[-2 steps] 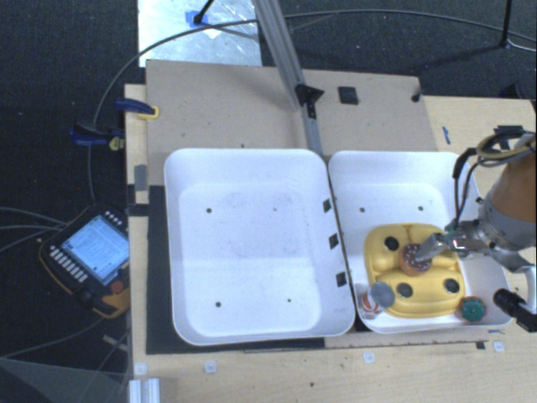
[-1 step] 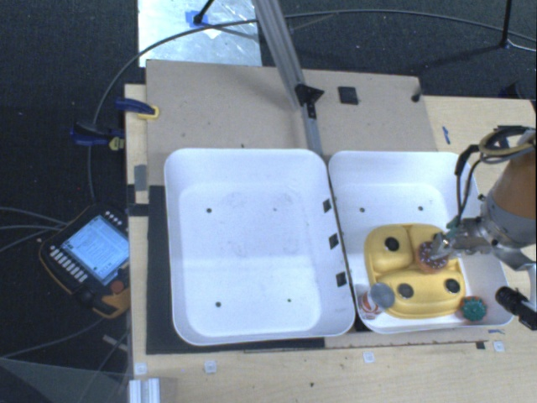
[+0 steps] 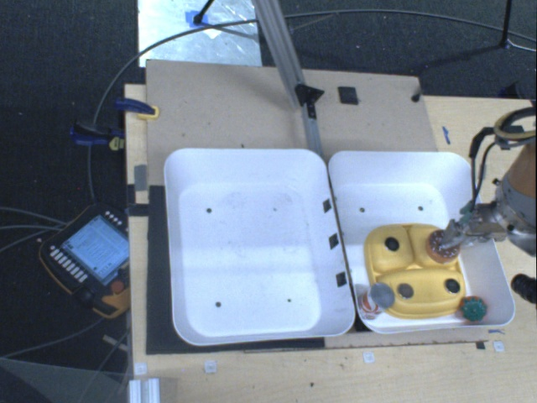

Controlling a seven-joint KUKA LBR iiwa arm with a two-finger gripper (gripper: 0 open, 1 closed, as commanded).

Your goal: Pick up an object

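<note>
Your yellow moulded tray lies in the right bin, a reddish-brown round piece on the tray's upper right corner, gripper touching that piece, whether it pinches it you cannot tell, green ball just right of the tray, left bin beside.

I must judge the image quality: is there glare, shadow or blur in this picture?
Camera view: soft overall; bright glare on the silver sheet at top; white bins nearly washed out; the gripper over the yellow object is blurred.
</note>
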